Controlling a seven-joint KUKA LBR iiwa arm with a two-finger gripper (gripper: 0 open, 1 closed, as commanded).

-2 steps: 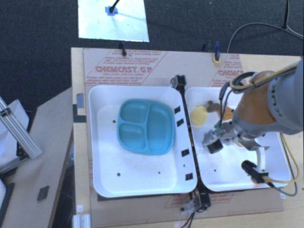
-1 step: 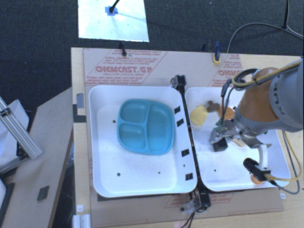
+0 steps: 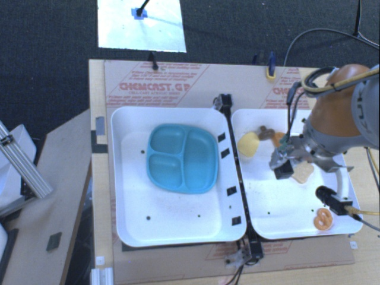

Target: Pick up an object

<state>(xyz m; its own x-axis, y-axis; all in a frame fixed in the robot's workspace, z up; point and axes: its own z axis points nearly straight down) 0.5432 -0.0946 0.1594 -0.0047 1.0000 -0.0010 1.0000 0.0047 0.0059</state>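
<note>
Where two bins [image 3: 178, 230] sit, one plate [image 3: 181, 158].

Two white bins sit side by side, a left bin [image 3: 127, 218] and a right bin [image 3: 285, 227]. One blue divided plate [image 3: 181, 158] lies in the left. In the right I count one yellow lemon-like piece [image 3: 249, 143], one pretzel [image 3: 323, 219], one tan slice [image 3: 303, 172] and one small brown bit [image 3: 263, 130].

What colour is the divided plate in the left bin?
Light blue; the camera view shows the plate clearly.
</note>
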